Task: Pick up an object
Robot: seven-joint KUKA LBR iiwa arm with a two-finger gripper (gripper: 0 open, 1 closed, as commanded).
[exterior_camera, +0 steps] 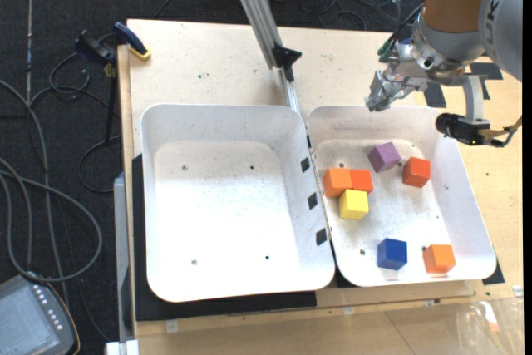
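Note:
My gripper (378,100) hangs above the back rim of the right bin (474,204), with nothing seen between its fingers. Below it in that bin lie several blocks. A purple block (384,155) is nearest to the gripper, with a red-orange block (416,171) to its right. Two orange blocks (347,180) sit side by side left of centre, and a yellow block (353,203) touches them in front. Near the front rim are a blue block (392,253) and another orange block (439,258).
The left bin (154,179) sits beside the right one, sharing a raised middle edge. A slanted metal bar (253,0) runs from the top down to the bins' junction. A clamp (112,46) grips the bench's back left corner. Cables lie on the floor.

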